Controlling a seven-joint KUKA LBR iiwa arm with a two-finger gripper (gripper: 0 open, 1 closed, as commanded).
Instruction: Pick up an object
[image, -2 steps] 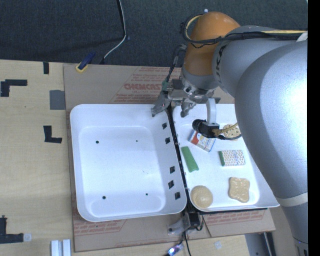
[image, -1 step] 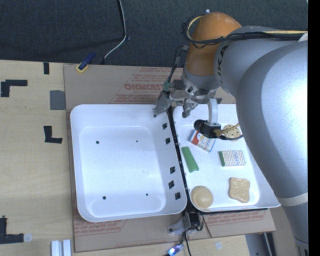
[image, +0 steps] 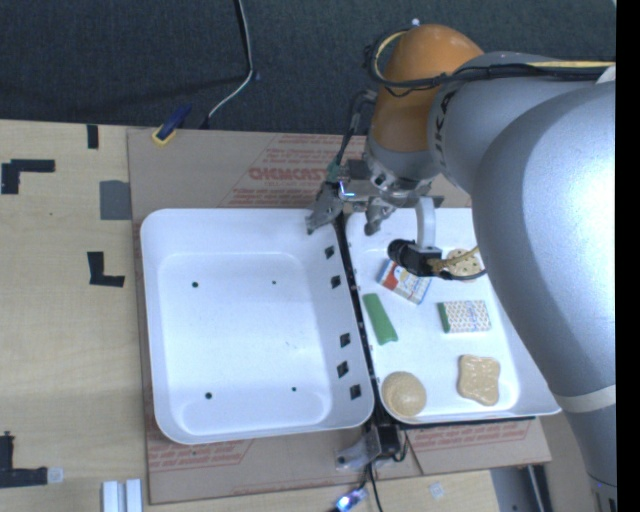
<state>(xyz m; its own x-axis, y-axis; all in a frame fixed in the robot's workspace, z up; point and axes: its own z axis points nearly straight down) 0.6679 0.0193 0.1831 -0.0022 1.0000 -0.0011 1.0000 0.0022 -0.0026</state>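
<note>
My gripper (image: 347, 218) hangs over the far end of the wall between the two white bins, open, with nothing between its fingers. The right bin (image: 520, 400) holds the objects. A green stick (image: 380, 318) lies close to the dividing wall. Just beyond it sits a small red, white and blue box (image: 403, 284). A white and green patterned packet (image: 465, 316) lies further right. Near the front are a round tan piece (image: 404, 393) and a tan, lumpy biscuit-like piece (image: 479, 379). A speckled yellowish thing (image: 463, 263) lies partly under the arm.
The left bin (image: 160, 330) stands beside the right one, both on a cardboard sheet (image: 250, 170) on the wooden bench. The big grey arm (image: 540, 200) covers the right bin's far right side. A black cable (image: 235, 60) runs along the back.
</note>
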